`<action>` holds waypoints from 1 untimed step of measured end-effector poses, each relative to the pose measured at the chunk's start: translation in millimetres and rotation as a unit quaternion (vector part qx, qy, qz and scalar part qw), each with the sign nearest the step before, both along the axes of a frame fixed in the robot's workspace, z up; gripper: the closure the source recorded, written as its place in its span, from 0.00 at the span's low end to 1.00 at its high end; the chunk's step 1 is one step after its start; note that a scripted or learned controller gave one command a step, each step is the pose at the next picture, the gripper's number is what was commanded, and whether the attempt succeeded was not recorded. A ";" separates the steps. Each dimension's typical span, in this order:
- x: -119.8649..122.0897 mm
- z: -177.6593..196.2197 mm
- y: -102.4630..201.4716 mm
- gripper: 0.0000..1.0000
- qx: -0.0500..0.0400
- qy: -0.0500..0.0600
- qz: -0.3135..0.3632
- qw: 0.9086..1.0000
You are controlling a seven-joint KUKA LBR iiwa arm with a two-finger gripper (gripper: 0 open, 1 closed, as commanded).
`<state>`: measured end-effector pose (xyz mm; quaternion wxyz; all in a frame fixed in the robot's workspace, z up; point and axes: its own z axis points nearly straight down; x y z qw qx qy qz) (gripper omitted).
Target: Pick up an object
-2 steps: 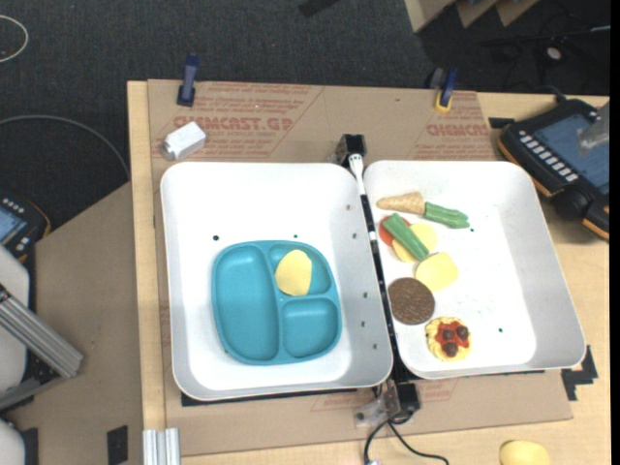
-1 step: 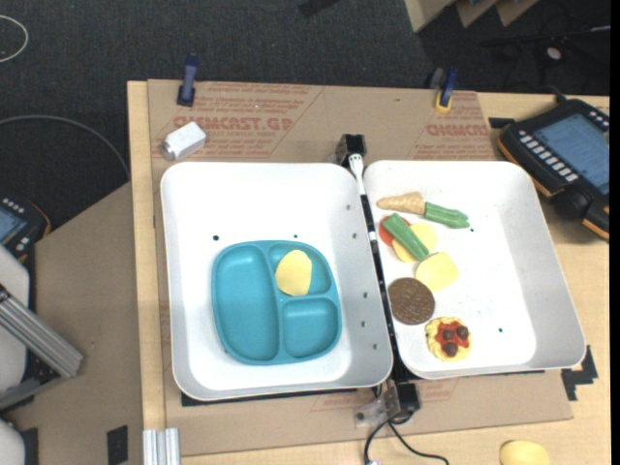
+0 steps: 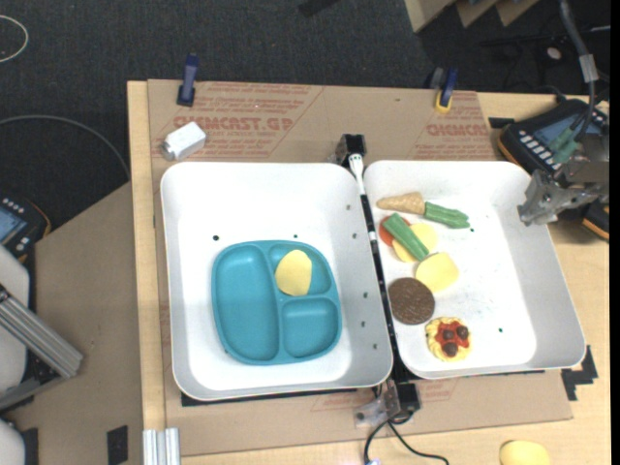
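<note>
Claw (image 3: pixel 536 208) at right bin's (image 3: pixel 528 289) far edge, grip state impossible to tell; toy food clustered by left wall, lemon (image 3: pixel 294 272) on teal tray (image 3: pixel 247 318).

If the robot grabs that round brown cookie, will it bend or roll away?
The brown cookie looks like a flat, thick disc, so it is probably stiff. Lying flat in the right bin, it likely won't roll. It touches the yellow piece, which may get nudged.

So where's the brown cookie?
The cookie lies in the right bin, near its left wall, just below the yellow piece and above the little pizza.
</note>
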<state>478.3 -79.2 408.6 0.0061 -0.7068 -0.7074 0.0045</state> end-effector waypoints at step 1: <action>-0.4 134.2 -115.1 1.00 -0.007 -0.016 -0.006 1.000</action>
